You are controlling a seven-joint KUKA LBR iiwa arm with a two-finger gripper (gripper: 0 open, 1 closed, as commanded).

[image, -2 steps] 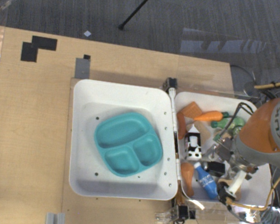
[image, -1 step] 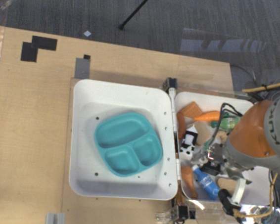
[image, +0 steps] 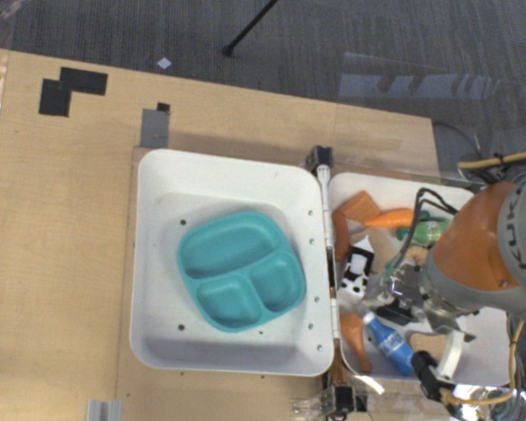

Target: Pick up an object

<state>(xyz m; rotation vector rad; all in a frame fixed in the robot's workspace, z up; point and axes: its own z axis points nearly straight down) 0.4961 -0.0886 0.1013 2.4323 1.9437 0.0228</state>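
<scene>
Spanning the whole scene, the wooden tabletop carries two shallow white bins set side by side. The left bin holds a teal divided tray lying flat near its middle, well apart from the working area. The right bin gathers the loose objects, presumably so that any one may serve as the pick target. Reaching in from the right, the grey arm with its orange band bends down over this bin, and its tool hangs low among the clutter; whether it is open, closed or gripping cannot be told. Just beside it lie a blue bottle, an orange carrot-shaped toy, and a small black-and-white object.
</scene>
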